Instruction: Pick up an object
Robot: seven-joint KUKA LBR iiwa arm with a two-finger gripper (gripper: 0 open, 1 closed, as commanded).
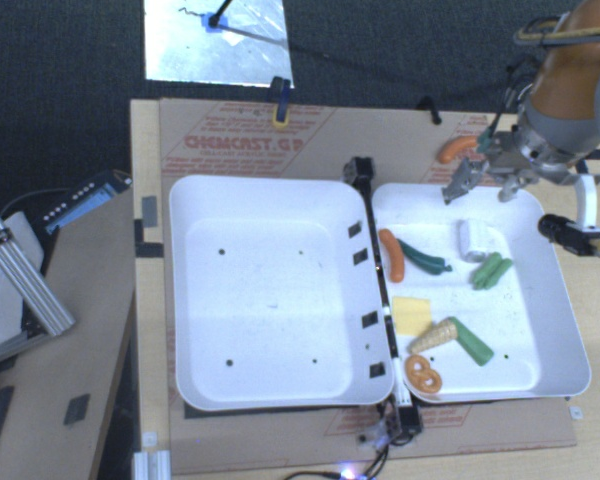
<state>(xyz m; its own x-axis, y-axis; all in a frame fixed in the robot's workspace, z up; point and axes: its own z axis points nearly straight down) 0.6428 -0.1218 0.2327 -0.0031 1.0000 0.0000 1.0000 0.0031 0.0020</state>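
Several toys are lying in the right bin.
Claw is hovering released above its far rim, positioning to descend toward the white cylinder.

Light wooden bench topped with a brown printed cardboard sheet. Two shallow white bins directly on the cardboard, side by side and touching: left bin, right bin. Orange sausage-shaped item on the cardboard just behind the right bin. Yellow-and-blue clamp at the cardboard's far edge. Small dark patches on bare bench, left side.
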